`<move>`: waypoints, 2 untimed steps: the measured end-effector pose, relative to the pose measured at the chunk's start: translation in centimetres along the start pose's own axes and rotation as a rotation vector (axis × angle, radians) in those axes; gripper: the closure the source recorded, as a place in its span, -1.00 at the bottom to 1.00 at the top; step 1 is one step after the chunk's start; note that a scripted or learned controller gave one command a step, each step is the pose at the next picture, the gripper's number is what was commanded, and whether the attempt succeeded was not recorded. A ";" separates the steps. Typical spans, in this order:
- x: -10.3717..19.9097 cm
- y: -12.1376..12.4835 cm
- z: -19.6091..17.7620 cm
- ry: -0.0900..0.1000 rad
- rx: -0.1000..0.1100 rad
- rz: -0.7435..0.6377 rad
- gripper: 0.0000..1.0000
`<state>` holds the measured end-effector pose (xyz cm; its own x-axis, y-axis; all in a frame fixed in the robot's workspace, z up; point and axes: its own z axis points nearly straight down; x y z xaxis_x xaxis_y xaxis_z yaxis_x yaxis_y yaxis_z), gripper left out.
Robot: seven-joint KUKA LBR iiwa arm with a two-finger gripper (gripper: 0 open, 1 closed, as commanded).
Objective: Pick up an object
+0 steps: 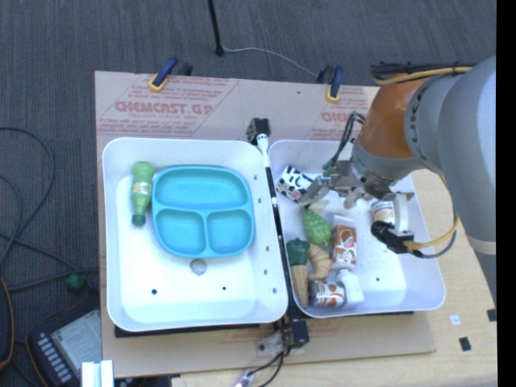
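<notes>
- Far left of the left bin (113, 216), a green bottle (142, 192) lies on its side along the bin's left wall, just beside the blue divided tray (203, 212); the tray sits in the middle of that bin. A small grey round thing (197, 267) lies just near of the tray.
- The table (161, 107) under both bins is a brown board held by clamps at its far edge.
- In the right bin (419, 293) the pickable things crowd the left side: a black-and-white cow-patterned toy (293, 184) at the far left, a green leafy piece (317, 228) below it, a small carton with red marks (344, 244), an ice-cream-cone shape (319, 260) beside a dark green piece (297, 251), and a can (326, 293) at the near edge.
- The gripper (343, 185) hangs over the far part of the right bin, between the cow toy and a small jar-like thing (383, 213) — whether the jaws are spread or pressed together I cannot tell, and nothing is visibly caught in them.
- Judgement on handling: these look like light, hollow plastic play food — stiff but smooth, so likely slippery. The cow toy, nearest the gripper, seems best taken across its narrow body; the can would roll, so its straight sides suit a squeeze.
- Risk: the pieces touch one another, so a closing grasp may nudge neighbours.
</notes>
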<state>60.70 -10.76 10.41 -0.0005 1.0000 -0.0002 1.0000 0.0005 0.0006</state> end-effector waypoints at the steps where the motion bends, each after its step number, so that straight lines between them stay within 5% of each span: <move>1: -0.9 -11.8 1.7 -0.002 -0.003 0.002 -1.00; 2: -0.9 -11.7 0.6 -0.002 -0.007 0.003 1.00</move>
<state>49.02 -11.69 9.79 0.0023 1.0000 -0.0024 1.0000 -0.0022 0.0076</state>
